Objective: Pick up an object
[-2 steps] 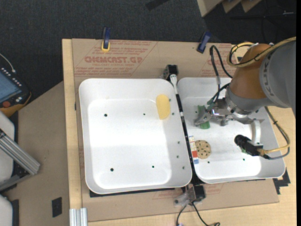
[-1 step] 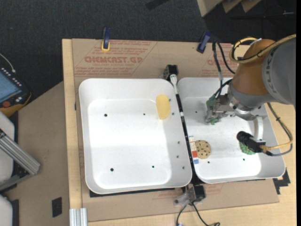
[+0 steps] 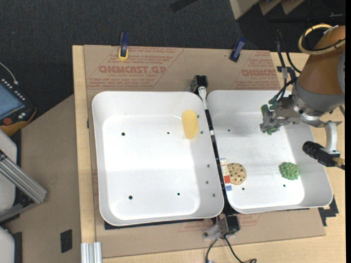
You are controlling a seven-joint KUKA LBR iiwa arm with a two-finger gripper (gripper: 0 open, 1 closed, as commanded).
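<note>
Two shallow white bins side by side on a printed cardboard sheet (image 3: pixel 164 67), left bin (image 3: pixel 109 163) and right bin (image 3: pixel 307 193) touching along a dark middle seam. Grey arm with orange band (image 3: pixel 323 64) reaching in from 3 o'clock. Gripper (image 3: pixel 270 119) low over the right bin, at about 12 o'clock from that bin's centre, greenish at the tip, with nothing seen in its grasp. Whether the claw stands wide or narrow: cannot tell at this slant. In the right bin, a round speckled cookie (image 3: pixel 236 173) at 8 o'clock, lying flat close to the seam, just beside a small red, white and blue strip (image 3: pixel 224 174) on the bin's rim. Also in the right bin, a lumpy green piece like a broccoli floret (image 3: pixel 289 171) at about 4 o'clock, well apart from the cookie and apart from the gripper. In the left bin, a pale yellow oblong piece (image 3: pixel 190 124) at about 2 o'clock, lying lengthwise near the seam wall. At the sheet's far edge, two blue clamps, one at 11 o'clock (image 3: pixel 123 45) and one at 1 o'clock (image 3: pixel 238 48).
</note>
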